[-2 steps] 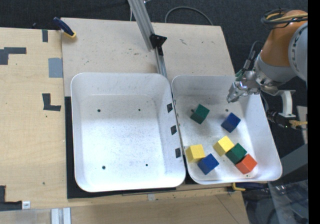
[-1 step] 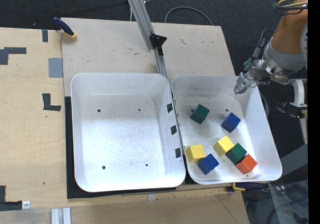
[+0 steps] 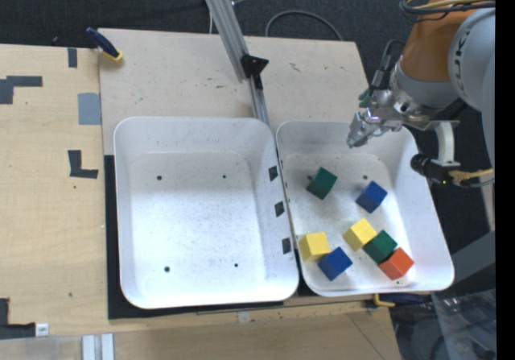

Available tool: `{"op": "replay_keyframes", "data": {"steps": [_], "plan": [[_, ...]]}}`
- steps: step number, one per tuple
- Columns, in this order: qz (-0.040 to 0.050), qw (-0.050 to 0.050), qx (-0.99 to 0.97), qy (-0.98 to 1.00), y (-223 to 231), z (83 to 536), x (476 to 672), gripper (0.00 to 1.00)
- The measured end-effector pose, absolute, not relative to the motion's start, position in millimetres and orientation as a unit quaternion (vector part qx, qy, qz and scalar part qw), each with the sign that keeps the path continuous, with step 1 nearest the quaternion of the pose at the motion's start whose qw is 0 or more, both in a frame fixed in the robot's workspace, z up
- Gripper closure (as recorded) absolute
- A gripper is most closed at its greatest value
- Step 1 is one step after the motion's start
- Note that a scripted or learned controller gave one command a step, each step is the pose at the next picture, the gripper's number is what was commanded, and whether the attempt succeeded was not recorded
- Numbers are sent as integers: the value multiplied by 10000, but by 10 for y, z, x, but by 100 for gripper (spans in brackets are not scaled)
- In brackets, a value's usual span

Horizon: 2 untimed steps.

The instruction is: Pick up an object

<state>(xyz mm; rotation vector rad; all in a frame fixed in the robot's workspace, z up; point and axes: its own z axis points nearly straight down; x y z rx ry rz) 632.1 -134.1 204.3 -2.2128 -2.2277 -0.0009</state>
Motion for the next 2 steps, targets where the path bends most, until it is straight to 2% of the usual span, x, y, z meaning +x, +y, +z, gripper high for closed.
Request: {"op": "replay_keyframes", "data": {"steps": [1, 2], "plan": [[-1, 12, -7051, -7092, -901, 2068, 6334, 100], [-3, 11, -7044, -7098, -274, 2060, 6411, 100]]}}
